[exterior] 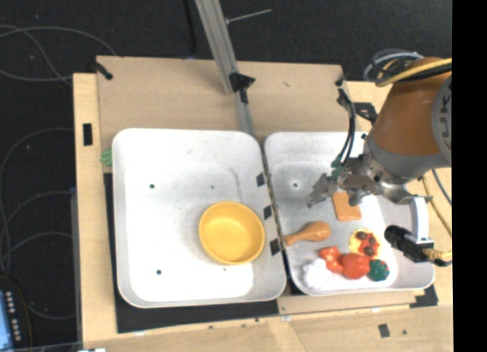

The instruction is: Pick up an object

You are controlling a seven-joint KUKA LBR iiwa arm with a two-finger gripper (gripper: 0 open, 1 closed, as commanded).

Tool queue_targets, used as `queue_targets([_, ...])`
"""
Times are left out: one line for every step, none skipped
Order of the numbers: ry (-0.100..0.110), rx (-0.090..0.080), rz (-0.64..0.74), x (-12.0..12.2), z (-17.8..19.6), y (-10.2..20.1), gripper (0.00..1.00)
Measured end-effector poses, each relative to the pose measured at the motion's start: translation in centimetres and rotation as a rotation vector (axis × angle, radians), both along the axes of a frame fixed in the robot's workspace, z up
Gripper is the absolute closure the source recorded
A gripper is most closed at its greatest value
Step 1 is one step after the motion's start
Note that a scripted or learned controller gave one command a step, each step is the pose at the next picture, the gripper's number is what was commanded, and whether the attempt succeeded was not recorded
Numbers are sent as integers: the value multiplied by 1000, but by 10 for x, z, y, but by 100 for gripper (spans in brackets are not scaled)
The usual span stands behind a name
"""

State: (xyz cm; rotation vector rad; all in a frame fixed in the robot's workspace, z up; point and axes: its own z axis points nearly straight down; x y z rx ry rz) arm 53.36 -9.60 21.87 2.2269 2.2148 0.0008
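My gripper (337, 193) hangs over the middle of the right bin (297, 153), open, with nothing between its fingers. An orange flat square piece (347, 209) lies just below and to the right of the fingertips. A tan drumstick-shaped toy (308, 233) lies to the front left of it. At the bin's front right corner there is a cluster: a red toy (346, 264), a yellow piece with dark spots (365, 242), a green piece (378, 270) and a white lump (313, 273).
A yellow bowl (230, 232) sits in the left bin (152, 168) near the divider. A metal pole (221, 39) slants up from the back between the bins. A black part of the arm (403, 241) overhangs the right bin's right edge.
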Motion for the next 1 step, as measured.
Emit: queue_targets([0,0,2,4,-41,-1,0])
